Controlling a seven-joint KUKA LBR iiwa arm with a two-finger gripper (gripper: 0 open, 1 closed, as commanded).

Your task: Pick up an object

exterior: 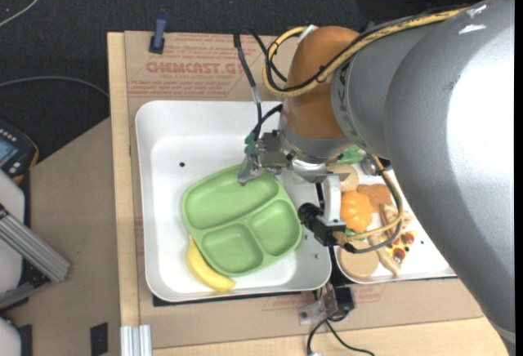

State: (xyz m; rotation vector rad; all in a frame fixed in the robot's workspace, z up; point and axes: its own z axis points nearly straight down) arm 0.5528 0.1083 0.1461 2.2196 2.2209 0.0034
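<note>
The tool (255, 160) sat low at the green tray's (241, 220) top edge in the left bin (155, 183), grip unclear from here, so I'd reckon go for the banana (204, 269) just beside the tray's lower-left corner, coming straight down.

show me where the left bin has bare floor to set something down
Bare floor in the left bin: the far-left stretch between its wall and the green tray. The near end is crowded by the tray and banana; the gripper hangs at the tray's far edge.
</note>
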